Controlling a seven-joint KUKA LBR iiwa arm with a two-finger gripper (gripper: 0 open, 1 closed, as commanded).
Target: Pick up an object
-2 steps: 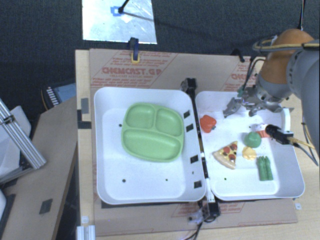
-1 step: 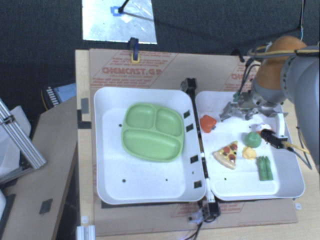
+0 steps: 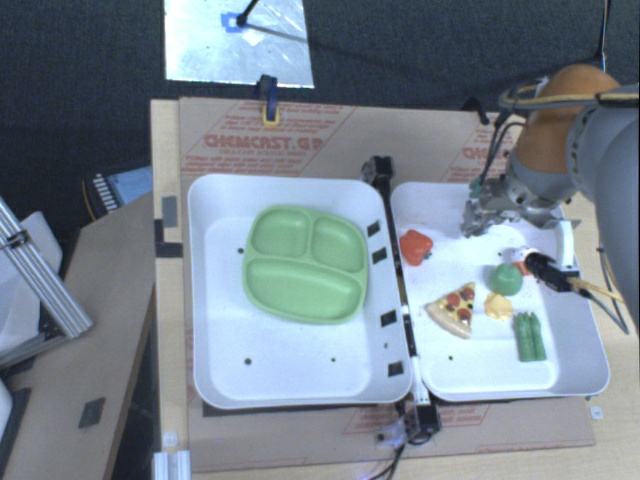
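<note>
In the right bin (image 3: 575,368) lie a red pepper-like toy (image 3: 415,245), a pizza slice (image 3: 454,308), a small yellow piece (image 3: 498,305), a round green toy (image 3: 505,279) and a green ridged vegetable (image 3: 529,335). A small red piece (image 3: 520,264) peeks out beside the round green toy. My gripper (image 3: 478,220) hangs over the bin's far part, up and right of the red toy, with nothing visibly between its fingers.
The left bin (image 3: 215,368) holds a green divided plate (image 3: 305,263). A black divider with clips (image 3: 392,268) runs between the bins. A shiny square sheet (image 3: 238,26) lies beyond the bench.
</note>
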